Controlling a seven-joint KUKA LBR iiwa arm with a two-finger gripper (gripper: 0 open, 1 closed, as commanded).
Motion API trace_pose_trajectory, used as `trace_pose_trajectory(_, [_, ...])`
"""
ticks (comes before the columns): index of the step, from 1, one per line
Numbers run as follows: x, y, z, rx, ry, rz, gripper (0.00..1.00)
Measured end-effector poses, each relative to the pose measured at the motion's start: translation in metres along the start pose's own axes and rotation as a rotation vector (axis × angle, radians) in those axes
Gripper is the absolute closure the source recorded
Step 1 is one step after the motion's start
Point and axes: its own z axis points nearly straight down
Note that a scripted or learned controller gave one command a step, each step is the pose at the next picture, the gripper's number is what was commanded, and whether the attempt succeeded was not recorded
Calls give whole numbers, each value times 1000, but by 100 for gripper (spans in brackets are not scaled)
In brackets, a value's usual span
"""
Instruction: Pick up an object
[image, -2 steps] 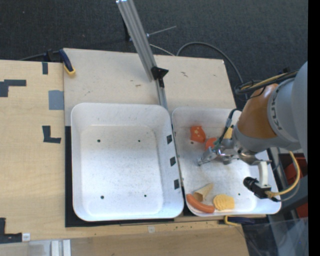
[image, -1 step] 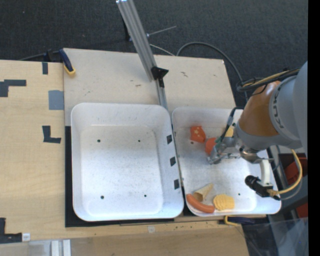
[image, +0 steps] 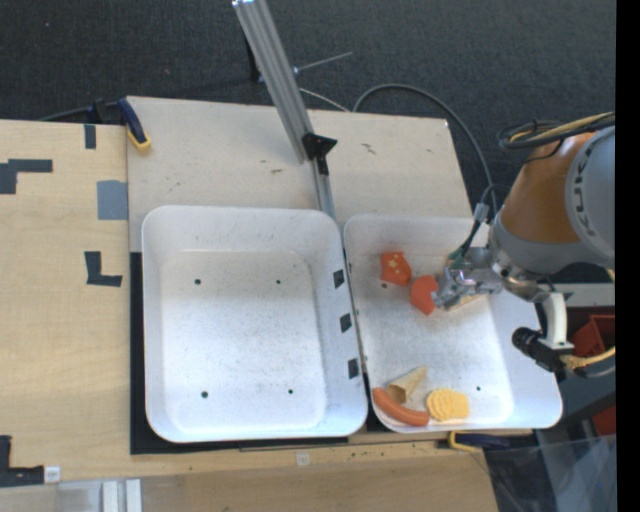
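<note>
Three items lay at the right bin's (image: 530, 410) near edge: a sausage (image: 398, 408), a yellow waffle (image: 448, 404) and a tan cone (image: 410, 380). Farther in, a red lump (image: 424, 294) sat touching the gripper (image: 458, 290) at its 9 o'clock; whether the fingers gripped it I could not tell. An orange die (image: 395, 267) lay at the lump's 11 o'clock. The left bin (image: 160, 300) sat alongside.

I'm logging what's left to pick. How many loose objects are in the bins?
5, all in the right bin: orange cube near its left wall, red piece beside the gripper, and tan wedge, red sausage and yellow waffle at the near edge. The arm may hide more.
</note>
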Motion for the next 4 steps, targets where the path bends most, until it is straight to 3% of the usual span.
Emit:
trace_pose_trajectory(2, [9, 6, -98, 1, 0, 0, 100])
trace_pose_trajectory(4, [115, 36, -95, 6, 3, -5, 100])
